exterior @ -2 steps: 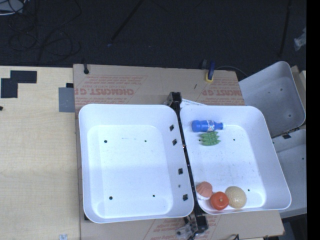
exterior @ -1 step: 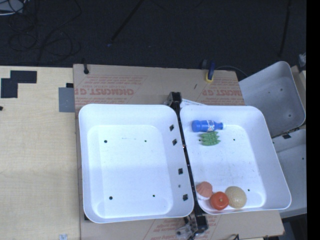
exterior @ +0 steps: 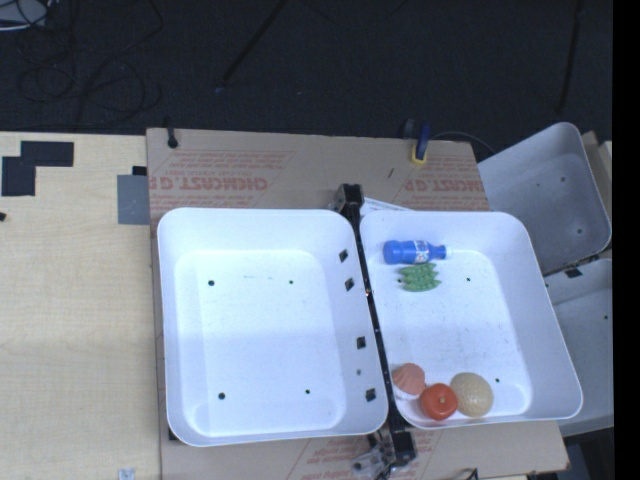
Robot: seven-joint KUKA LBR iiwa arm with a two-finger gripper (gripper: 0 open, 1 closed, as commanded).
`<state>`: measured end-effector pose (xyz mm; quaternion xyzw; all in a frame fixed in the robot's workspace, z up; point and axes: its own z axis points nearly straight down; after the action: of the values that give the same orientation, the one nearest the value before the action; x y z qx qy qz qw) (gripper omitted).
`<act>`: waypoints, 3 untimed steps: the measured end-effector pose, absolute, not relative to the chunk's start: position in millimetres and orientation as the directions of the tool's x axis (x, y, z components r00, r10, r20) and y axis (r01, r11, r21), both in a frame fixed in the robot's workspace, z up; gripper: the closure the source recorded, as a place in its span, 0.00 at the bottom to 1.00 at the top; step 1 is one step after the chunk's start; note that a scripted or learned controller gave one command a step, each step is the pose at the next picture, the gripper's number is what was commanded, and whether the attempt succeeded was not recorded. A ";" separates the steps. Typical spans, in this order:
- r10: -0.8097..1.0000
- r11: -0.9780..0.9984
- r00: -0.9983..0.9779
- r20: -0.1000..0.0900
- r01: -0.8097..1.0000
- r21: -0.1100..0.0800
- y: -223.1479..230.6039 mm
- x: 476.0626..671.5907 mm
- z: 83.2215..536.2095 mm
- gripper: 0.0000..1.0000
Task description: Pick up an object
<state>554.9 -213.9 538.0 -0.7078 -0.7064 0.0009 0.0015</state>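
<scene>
While nothing has yet been lifted, five small objects wait in the right bin (exterior: 520, 298) at the centre right of the frame. A blue bottle (exterior: 413, 252) lies on its side near that bin's upper left corner, with a green leafy toy (exterior: 420, 278) just below it, close but seemingly not touching. Along the lower edge sit a pale pink shell-like piece (exterior: 408, 377), a red tomato-like ball (exterior: 438, 401) and a tan ball (exterior: 472, 394), bunched together and apparently in contact. The left bin (exterior: 260, 318), at the centre of the frame, holds no objects, and both bins rest on a cardboard sheet (exterior: 300, 173) laid over the bench (exterior: 70, 308). Whether the end effector is spread or pressed together cannot be told. By all appearances the task stands at its opening step, with a target to be chosen and approached. The bottle looks the easier pick, lying apart from the cluster; the next move would call for a descent from above with fingers straddling its narrow body.
</scene>
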 end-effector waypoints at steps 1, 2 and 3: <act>1.000 0.004 -0.004 0.000 1.000 -0.005 -212.4 557.7 547.3 1.00; 1.000 0.004 -0.004 0.001 1.000 -0.006 -212.2 557.7 546.7 0.00; 1.000 0.008 -0.008 0.001 1.000 -0.007 -211.4 558.6 556.7 1.00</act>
<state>558.6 -211.4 556.7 -0.7043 -0.7099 0.0022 0.0027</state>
